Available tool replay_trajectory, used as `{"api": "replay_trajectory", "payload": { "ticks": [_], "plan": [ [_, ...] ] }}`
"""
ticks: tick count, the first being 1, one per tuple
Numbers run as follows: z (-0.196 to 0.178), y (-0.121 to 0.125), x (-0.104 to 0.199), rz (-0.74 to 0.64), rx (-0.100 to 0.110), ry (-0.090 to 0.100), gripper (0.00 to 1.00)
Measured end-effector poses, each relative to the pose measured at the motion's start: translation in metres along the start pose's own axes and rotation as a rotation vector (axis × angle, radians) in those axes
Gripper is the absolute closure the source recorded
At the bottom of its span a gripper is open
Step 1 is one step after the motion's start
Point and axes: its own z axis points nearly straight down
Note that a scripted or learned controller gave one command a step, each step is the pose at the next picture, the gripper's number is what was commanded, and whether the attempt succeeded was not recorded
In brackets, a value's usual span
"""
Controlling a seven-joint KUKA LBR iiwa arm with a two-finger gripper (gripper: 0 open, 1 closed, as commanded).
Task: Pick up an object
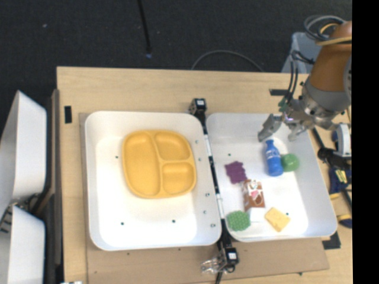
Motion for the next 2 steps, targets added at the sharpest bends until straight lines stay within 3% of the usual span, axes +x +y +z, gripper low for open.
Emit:
{"api": "replay_trajectory", "payload": {
  "ticks": [1, 2],
  "plan": [
    [-0.008, 0.003, 0.000, -0.003, -0.013, -0.003, 0.00],
    [0.037, 0.011, -0.002, -0.005, -0.011, -0.004, 0.00]
  ]
}}
